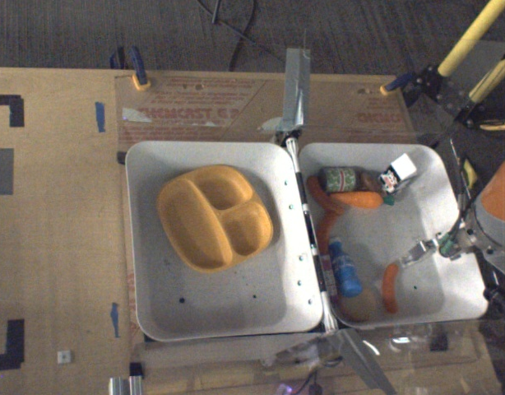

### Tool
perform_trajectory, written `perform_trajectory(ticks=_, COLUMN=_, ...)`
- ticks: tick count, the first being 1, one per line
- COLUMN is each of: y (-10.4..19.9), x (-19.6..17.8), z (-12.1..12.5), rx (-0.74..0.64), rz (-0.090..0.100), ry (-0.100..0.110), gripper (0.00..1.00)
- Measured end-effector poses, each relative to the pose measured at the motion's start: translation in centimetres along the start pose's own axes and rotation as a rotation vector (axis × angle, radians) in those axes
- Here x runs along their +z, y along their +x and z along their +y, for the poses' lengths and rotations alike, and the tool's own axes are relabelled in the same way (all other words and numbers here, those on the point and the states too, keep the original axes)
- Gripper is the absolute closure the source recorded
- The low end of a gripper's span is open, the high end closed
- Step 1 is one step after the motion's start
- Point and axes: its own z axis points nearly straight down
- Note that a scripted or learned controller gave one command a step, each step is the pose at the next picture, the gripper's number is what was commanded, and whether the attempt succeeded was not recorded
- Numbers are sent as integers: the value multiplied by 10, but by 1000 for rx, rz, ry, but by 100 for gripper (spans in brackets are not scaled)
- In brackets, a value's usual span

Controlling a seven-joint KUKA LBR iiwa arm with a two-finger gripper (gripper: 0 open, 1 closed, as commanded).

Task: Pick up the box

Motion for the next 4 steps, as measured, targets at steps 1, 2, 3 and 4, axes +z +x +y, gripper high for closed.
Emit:
perform_trajectory(ticks=1, y=0, x=0, z=1, rx=5, rz=0, ry=-4, gripper=0)
perform_trajectory(ticks=2, y=0, x=0, z=1, rx=10, rz=0, ry=-5, gripper=0)
perform_trajectory(ticks=3, y=0, x=0, z=1, rx=10, rz=0, ry=-6, gripper=0)
perform_trajectory(ticks=4, y=-1, x=-78, z=-11, rx=-26, rz=16, ry=33, gripper=0)
